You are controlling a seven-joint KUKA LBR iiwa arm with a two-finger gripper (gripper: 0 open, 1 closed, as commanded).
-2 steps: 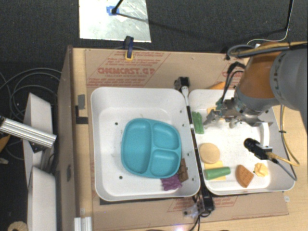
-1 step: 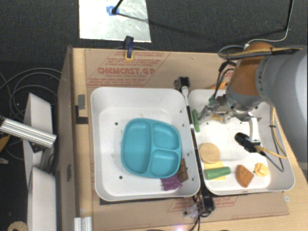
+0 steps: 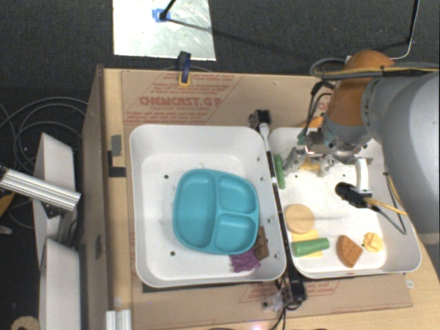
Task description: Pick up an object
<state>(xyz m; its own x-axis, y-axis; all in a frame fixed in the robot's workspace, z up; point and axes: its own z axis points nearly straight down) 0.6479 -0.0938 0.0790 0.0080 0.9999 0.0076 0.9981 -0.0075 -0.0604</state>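
While the pincer (image 3: pixel 307 165) hangs open and empty in the right bin (image 3: pixel 326 203), a green stick (image 3: pixel 278 171) lies just beside it.

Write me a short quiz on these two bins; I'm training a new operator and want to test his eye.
1. True or false: the teal divided plate lies in the left bin.
2. Which lies nearest the round tan disc? A purple piece; B green cylinder; C small yellow piece.
3. Fill in: the gripper is over the ____ bin.
Key: 1 true; 2 B; 3 right.
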